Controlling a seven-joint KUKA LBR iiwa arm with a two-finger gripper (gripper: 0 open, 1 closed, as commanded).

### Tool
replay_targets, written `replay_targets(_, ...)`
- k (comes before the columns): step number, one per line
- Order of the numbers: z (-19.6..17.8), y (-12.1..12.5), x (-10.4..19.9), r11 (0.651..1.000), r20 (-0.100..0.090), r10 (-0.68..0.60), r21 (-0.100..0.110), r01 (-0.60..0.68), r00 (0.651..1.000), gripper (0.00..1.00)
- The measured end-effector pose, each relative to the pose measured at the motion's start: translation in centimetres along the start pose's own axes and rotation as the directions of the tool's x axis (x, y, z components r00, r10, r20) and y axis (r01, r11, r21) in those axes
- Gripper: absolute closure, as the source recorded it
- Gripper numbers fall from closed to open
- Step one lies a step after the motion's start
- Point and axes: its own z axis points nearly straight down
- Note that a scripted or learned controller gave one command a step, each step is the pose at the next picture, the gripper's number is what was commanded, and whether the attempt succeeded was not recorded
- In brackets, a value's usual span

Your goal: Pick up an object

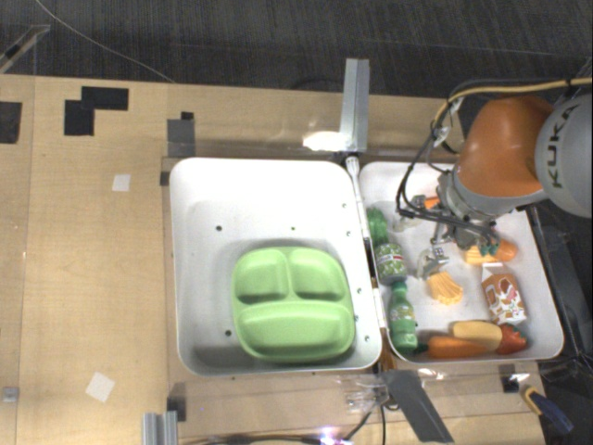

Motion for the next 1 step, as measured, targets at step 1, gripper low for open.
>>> replay_targets(1,-0.32,2.07,8.36,0.991,0.002,0.132,0.001,-0.132,0.991,0.0)
